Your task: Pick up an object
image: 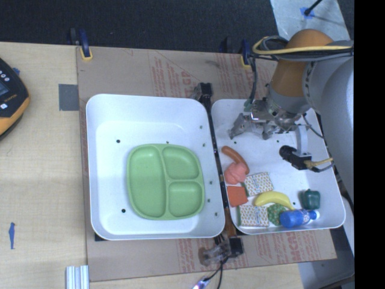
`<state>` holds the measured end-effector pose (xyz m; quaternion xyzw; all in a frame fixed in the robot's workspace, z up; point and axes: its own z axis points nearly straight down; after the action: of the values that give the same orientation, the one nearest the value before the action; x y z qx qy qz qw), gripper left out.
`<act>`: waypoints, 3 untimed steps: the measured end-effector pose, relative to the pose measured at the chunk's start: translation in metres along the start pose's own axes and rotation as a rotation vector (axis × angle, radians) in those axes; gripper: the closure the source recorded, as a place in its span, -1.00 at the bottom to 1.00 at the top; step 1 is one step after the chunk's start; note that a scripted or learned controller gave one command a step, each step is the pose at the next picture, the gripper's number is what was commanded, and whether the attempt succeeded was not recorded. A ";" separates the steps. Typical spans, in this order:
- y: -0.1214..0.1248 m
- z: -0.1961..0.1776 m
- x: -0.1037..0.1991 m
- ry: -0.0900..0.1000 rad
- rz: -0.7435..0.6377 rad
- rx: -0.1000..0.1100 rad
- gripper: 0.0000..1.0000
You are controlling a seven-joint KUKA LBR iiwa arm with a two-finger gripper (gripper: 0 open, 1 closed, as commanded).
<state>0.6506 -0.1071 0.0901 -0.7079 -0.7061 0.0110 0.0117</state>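
My gripper [251, 131] hangs over the far end of the right bin [337, 221], open, with nothing between its fingers. Below it in that bin lie a red-brown sausage [233, 155], a pink lump [236, 173], an orange-red block [237, 195], two checkered crackers [258, 182], a banana [272, 198], a blue bottle [296, 218] and a dark green piece [310, 198]. The sausage is the nearest, a short way below and left of the gripper. All these things rest on the bin floor.
The left bin [99, 119] holds a green divided plate [164, 181]. The grey arm with its orange band [301, 65] covers the right bin's far right corner. A black fitting with a yellow cable [298, 157] hangs off the arm over the bin.
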 end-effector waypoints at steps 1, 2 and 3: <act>-0.066 0.001 0.011 -0.002 -0.006 -0.027 -1.00; -0.010 -0.033 -0.094 -0.003 -0.005 -0.033 -1.00; 0.003 -0.100 -0.104 -0.002 -0.008 -0.031 -1.00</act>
<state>0.6569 -0.2117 0.1895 -0.7053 -0.7089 0.0006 -0.0002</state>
